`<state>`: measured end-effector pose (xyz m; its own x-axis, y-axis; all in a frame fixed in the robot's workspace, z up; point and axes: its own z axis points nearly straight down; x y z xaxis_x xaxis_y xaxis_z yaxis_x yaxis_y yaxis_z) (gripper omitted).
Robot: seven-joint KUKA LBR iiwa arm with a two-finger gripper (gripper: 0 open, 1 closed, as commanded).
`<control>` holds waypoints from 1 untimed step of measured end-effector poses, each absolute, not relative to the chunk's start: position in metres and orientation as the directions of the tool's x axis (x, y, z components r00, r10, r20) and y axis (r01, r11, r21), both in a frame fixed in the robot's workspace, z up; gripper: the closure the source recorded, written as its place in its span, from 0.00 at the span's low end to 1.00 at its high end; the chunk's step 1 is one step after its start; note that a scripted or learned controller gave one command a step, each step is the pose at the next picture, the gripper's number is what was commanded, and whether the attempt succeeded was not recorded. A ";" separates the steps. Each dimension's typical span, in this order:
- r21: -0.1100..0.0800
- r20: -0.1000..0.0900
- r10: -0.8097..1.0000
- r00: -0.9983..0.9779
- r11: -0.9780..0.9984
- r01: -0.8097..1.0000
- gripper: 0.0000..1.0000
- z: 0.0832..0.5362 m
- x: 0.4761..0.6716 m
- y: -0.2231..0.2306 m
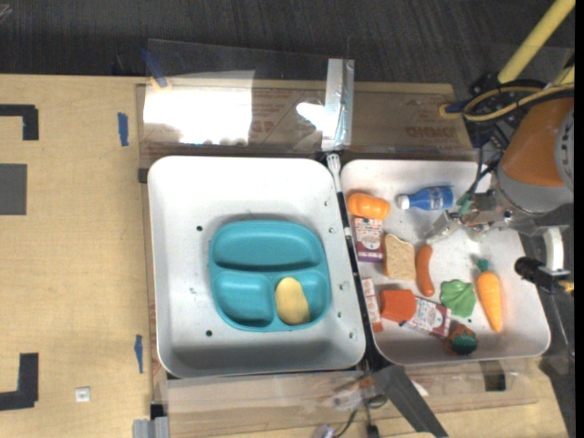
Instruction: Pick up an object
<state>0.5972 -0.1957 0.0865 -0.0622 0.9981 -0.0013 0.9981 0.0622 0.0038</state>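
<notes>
The claw (456, 215) hovers low in the right bin (529, 336), near its far rim; I cannot tell its state. Just beside it lies the blue bottle (427, 198). Nearer the camera, a sausage (424, 269) and carrot (490, 299) leave bare floor between them.

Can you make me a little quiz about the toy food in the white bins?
1. True or false: the yellow potato lies in the blue tray.
2. Which bin holds the carrot? A) left bin B) right bin
3. Fill in: the gripper is above the ____ bin, near the small blue bottle.

Key: 1 true. 2 B. 3 right.
</notes>
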 end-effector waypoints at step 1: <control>0.005 -0.001 0.999 0.045 -0.045 0.999 0.00 0.086 0.618 -0.170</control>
<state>0.6179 -0.1700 0.0863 0.0448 0.9990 -0.0011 0.9990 -0.0448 0.0051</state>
